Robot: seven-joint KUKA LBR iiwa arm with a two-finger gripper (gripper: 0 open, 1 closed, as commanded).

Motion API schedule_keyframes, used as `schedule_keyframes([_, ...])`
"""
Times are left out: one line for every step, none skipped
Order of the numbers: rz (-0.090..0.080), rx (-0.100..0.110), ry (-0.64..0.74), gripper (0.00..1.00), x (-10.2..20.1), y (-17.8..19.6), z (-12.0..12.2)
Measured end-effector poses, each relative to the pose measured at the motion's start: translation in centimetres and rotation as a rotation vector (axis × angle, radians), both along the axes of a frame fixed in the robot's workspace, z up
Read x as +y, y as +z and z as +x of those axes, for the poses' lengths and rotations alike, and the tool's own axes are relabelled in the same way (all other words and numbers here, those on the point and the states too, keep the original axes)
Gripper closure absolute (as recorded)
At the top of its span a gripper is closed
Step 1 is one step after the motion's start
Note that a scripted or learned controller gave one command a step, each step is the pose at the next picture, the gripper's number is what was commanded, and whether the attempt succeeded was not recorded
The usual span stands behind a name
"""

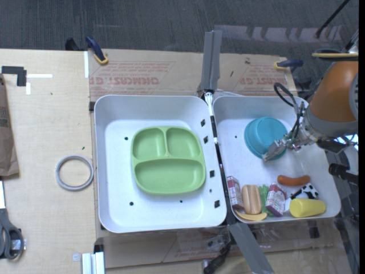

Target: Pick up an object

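Hovering at the near right rim of the blue bowl (pixel 265 136) in the right bin (pixel 228 153), tool (pixel 276 148) state impossible to tell. Risking a glancing grip: sliding off the curved rim, tipping the bowl, or nudging it toward the sausage (pixel 293 180).

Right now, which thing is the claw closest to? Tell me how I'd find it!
Look at the right bin, the one holding lots of little things. Most of them crowd along its near edge, but one thing sits alone toward the back: a blue bowl, with the claw at its near right rim. It's the only blue, round thing there; the others are red, yellow or tan.
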State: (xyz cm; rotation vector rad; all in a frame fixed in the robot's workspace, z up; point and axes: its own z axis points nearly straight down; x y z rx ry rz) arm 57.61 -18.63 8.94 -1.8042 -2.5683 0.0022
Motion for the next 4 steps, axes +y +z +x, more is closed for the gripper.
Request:
schedule_keyframes([-0.002, 0.004, -0.005, 1.0, -0.3, 0.8, -0.2])
schedule_keyframes([-0.002, 0.003, -0.005, 0.0, -0.3, 0.8, -0.1])
schedule_keyframes([0.013, 0.08, 0.127, 0.0, 5.8, -0.1, 3.5])
schedule_keyframes([0.014, 0.095, 0.123, 1.0, 5.5, 0.4, 3.1])
